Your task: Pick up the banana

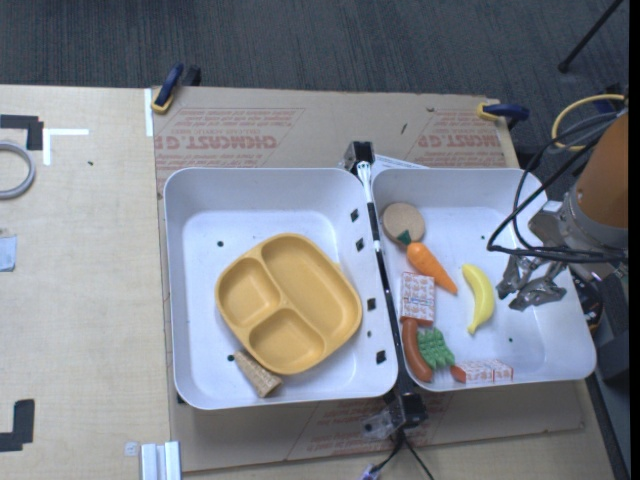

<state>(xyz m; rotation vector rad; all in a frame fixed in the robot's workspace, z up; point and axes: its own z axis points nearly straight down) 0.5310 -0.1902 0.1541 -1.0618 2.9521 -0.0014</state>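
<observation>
The yellow banana (479, 296) lies on the floor of the right bin (545, 348), roughly upright in the view, to the right of an orange carrot (432, 266). My gripper (526, 286) hangs over the right side of the same bin, a short way to the right of the banana and apart from it. Its fingers stand open and hold nothing. The orange-banded wrist (606, 183) rises above it at the view's right edge.
The right bin also holds a round tan biscuit (403, 221), a red-and-white box (418, 297), a sausage (416, 353), a green vegetable (436, 348) and a small red-white packet (487, 372). In the left bin (190, 208) lie a yellow divided plate (288, 302) and a bread piece (258, 373).
</observation>
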